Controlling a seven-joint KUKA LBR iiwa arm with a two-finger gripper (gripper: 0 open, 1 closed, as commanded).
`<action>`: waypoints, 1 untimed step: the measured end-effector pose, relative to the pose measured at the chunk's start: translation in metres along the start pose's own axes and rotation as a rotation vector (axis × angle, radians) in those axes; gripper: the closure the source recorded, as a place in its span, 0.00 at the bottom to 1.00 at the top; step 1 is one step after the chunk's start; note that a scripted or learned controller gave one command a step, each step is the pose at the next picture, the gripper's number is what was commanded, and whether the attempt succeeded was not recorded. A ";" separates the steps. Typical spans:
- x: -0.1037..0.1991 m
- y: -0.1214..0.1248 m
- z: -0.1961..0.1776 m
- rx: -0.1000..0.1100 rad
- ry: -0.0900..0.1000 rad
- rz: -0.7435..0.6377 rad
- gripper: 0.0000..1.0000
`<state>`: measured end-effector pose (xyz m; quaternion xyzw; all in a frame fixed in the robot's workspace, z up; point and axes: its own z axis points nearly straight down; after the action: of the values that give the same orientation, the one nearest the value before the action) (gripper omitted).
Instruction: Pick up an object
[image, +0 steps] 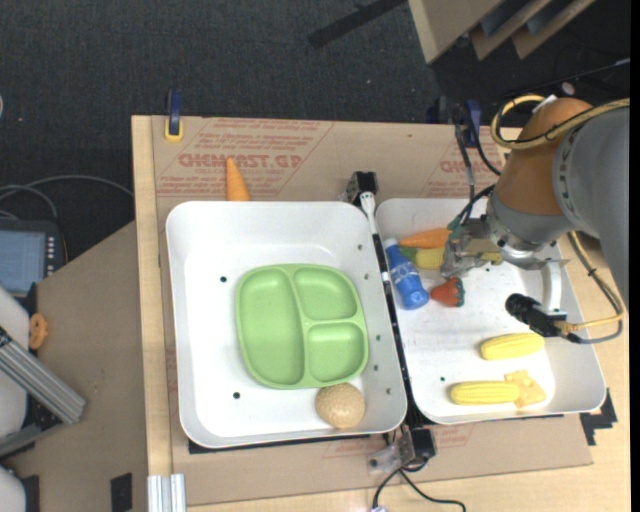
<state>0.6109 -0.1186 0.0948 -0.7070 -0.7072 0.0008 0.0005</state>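
Two white bins on the bench (300, 150), side by side. What sits in the left bin (190, 300)?

A green divided plate (300, 325) in the middle, and a tan ball (341, 405) touching its near edge, down by the bin's front wall.

And the right bin (470, 330)?

More of a crowd. A blue bottle (406, 277) lies along the left wall. At the far end there is a carrot (427, 240), with a small yellow piece (428, 259) just beside it. Toward the front lie two corn cobs, one (511, 347) near the right wall and the other (480, 393) closer to the front, touching a yellow lump (525, 385).

Where is the arm (575, 170)?

It comes in from the right, over the far end of that bin. The claw (455, 265) hangs above the carrot, bottle and yellow piece.

Is it spread or pinching something?

I cannot tell from here; its tip is too dark and small to read.

What is nearest to it?

A red piece (447, 293), lying on the bin floor just at the claw's near side, next to the bottle's lower end. I cannot say whether they touch.

Anything outside the bins?

A second carrot (236, 182) on the bench, behind the left bin.
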 end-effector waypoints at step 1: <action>0.027 0.043 -0.176 -0.023 -0.003 -0.005 1.00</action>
<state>0.6547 -0.0919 0.2704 -0.7053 -0.7088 -0.0065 -0.0087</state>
